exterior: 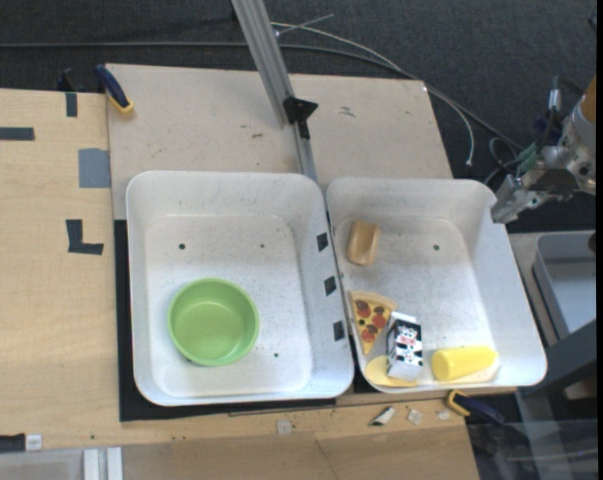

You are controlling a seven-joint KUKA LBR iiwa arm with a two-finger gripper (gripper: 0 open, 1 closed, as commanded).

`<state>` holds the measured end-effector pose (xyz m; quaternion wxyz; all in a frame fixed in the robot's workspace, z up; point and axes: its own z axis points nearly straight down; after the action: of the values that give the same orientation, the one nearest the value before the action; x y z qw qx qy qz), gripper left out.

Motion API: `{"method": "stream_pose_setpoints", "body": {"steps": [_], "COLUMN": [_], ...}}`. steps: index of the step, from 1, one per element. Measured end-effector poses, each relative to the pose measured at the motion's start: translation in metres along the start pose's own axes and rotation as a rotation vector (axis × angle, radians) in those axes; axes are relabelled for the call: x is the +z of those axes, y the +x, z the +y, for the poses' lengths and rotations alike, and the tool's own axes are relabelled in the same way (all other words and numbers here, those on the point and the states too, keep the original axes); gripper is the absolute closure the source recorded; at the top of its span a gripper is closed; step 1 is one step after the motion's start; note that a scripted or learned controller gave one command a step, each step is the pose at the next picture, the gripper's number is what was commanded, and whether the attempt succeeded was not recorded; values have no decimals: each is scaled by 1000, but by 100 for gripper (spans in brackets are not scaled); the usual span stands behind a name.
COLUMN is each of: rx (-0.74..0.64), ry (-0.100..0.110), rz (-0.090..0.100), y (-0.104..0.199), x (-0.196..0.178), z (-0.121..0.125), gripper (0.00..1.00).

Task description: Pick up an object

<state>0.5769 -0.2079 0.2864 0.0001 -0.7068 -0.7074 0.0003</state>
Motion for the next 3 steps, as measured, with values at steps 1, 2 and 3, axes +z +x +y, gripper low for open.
{"method": "stream_pose_setpoints", "body": {"steps": [1, 2, 3], "rx": [0, 0, 0], "ry": [0, 6, 10], "rz": [0, -1, 1], "y": [0, -1, 10], "x": [0, 66, 127], "z": [0, 3, 0], "gripper": [0, 0, 0]}}
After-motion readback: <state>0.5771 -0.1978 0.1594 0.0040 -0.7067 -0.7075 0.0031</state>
